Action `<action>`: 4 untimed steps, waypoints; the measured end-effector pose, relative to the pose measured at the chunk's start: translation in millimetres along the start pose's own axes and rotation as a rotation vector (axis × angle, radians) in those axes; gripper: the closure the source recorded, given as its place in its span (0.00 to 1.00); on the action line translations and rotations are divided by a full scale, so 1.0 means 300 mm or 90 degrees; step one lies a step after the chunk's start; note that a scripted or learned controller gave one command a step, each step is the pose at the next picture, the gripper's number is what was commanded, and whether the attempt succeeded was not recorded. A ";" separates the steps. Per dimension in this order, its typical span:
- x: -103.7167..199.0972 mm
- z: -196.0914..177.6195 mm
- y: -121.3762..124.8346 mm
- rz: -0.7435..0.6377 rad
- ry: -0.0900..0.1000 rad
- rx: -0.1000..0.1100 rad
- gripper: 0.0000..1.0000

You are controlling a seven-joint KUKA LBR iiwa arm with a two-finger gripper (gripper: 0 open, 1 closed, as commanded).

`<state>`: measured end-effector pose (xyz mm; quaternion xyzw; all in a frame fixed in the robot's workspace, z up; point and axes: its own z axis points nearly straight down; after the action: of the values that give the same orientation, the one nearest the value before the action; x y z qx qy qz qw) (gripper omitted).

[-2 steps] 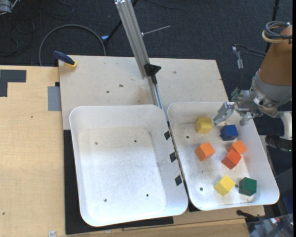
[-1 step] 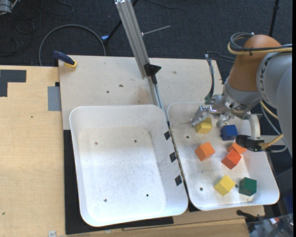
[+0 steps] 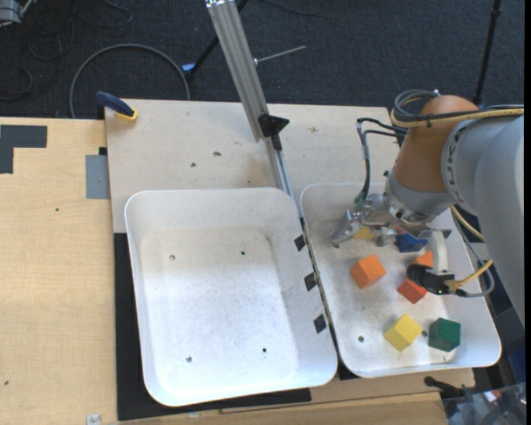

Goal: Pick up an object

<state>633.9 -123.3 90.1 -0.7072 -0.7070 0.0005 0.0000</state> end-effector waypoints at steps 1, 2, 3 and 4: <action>-0.001 -0.037 0.000 0.000 0.000 0.001 1.00; 0.154 -0.350 -0.145 -0.002 0.001 -0.003 1.00; 0.148 -0.333 -0.148 0.001 0.001 0.001 0.00; 0.007 -0.001 -0.126 0.001 0.002 0.000 0.00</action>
<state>596.1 -121.2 90.4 -0.7078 -0.7064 -0.0006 0.0006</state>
